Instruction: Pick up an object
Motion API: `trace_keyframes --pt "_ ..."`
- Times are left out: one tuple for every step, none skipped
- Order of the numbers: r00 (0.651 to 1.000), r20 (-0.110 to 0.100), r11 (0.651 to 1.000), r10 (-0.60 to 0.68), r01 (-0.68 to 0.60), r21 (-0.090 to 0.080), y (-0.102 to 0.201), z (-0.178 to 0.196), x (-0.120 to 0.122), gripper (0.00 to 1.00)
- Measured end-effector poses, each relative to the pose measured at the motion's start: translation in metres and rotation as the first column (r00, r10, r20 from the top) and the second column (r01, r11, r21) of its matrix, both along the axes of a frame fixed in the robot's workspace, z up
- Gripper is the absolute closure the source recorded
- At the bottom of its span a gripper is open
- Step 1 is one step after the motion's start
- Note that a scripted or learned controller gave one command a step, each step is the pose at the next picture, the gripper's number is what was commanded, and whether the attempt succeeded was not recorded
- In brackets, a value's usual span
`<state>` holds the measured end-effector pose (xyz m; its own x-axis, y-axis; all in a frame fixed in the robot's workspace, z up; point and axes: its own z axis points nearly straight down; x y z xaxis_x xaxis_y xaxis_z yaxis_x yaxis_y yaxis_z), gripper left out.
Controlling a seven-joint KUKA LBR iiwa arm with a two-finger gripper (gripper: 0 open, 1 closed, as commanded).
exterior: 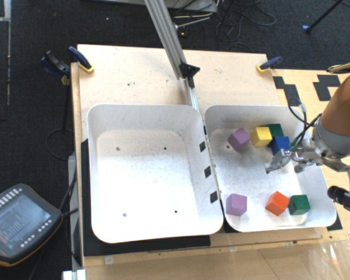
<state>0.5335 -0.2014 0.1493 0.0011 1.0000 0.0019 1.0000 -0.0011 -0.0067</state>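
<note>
Blocks are the things to pick, and all of them lie in the right bin (221,118). Near the far wall a purple block (239,138), a yellow block (261,136), a green block (275,129) and a blue block (280,143) lie close together; the yellow, green and blue ones seem to touch each other. Near the front wall there is a second purple block (236,203), and further right an orange block (277,203) just beside a second green block (299,203). The left bin (105,121) holds no block that I can see.

What could go wrong: the gripper (278,163) is just in front of the blue block, and this block is pressed against its neighbours. If the fingers go down there, one of them may land on top of a block, or push the group aside, and no block is caught. The pair of orange and green blocks gives the same risk, because there is little free space between them. Also the blocks near the walls leave small room for a finger on the wall side.

The gripper hangs above the bin floor between the far group and the front row. I see no block between its fingers. It seems to touch nothing, but how far open it is, I cannot tell; the view is too small and slanted.
</note>
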Motion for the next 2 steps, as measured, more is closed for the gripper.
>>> trace_keyframes --pt "1.0 0.002 1.0 0.001 -0.001 0.0 0.001 -0.054 -0.001 0.0" --pt "1.0 0.008 1.0 0.001 -0.001 -0.002 0.0 -0.04 0.001 1.0"
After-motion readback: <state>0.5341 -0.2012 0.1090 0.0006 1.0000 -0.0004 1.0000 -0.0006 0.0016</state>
